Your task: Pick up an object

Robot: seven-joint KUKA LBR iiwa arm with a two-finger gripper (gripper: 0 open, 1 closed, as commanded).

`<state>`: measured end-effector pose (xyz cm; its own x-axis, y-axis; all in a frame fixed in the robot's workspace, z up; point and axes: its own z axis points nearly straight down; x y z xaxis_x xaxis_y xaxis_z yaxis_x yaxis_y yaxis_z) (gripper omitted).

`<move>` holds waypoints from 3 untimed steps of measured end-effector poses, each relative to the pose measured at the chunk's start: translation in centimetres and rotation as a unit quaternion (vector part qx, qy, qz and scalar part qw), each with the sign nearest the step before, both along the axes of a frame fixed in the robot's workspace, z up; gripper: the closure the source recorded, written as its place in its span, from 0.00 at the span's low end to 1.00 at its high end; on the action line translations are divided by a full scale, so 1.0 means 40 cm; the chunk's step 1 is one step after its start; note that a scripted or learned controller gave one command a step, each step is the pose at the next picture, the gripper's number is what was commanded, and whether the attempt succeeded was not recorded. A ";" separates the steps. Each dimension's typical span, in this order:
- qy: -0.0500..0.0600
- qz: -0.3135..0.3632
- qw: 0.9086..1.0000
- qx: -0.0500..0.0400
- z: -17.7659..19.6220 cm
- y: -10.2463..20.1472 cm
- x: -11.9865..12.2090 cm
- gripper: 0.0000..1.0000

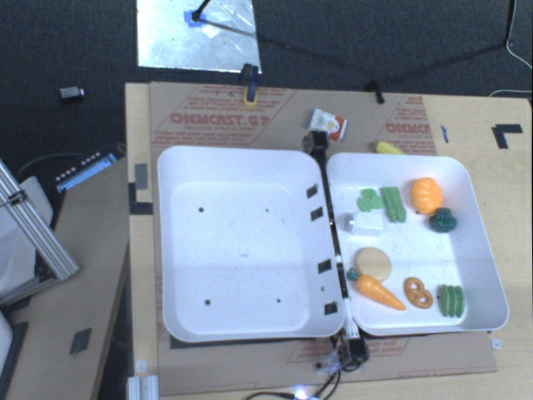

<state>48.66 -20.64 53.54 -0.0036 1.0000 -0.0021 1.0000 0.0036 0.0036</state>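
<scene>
Seen from the camera above, nothing is being lifted yet, so the whole pick is looking undone. The gripper's state I cannot tell. The left bin [241, 248] is sitting bare on the tabletop [83, 248], while the right bin [479, 248] is holding a carrot [380, 292], pretzel [418, 292], orange pumpkin [425, 195], tan bun [374, 264] and green pieces, all lying apart.
</scene>
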 end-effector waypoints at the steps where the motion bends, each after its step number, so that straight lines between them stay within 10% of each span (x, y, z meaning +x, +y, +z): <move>1: 0.000 0.000 1.000 0.000 0.000 0.000 0.000 1.00; 3: 0.000 0.000 1.000 0.000 0.000 0.000 0.000 1.00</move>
